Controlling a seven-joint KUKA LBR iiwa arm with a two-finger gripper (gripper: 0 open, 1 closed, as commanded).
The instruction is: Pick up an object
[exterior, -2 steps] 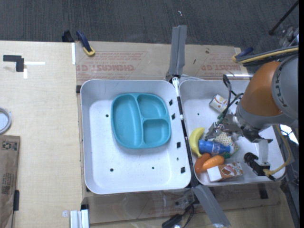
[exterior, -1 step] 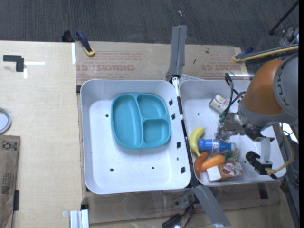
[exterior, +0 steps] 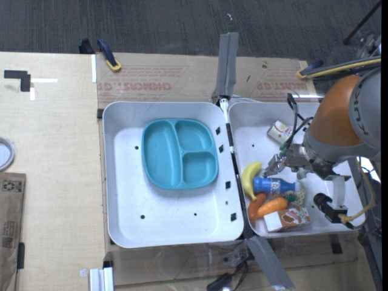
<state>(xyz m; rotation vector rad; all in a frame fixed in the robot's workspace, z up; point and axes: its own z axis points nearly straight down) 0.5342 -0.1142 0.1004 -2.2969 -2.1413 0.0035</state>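
one smooth three-compartment turquoise plastic plate [exterior: 180,153]

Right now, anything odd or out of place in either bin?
Nothing damaged or spilled. The items in the right bin are crowded into its near-left corner: banana, bottle, carrot and a packet overlapping. The blue tray sits slightly askew in the left bin.

tray [exterior: 180,153] in left bin [exterior: 121,180] | bottle [exterior: 274,185], banana [exterior: 250,179] in right bin [exterior: 254,132]
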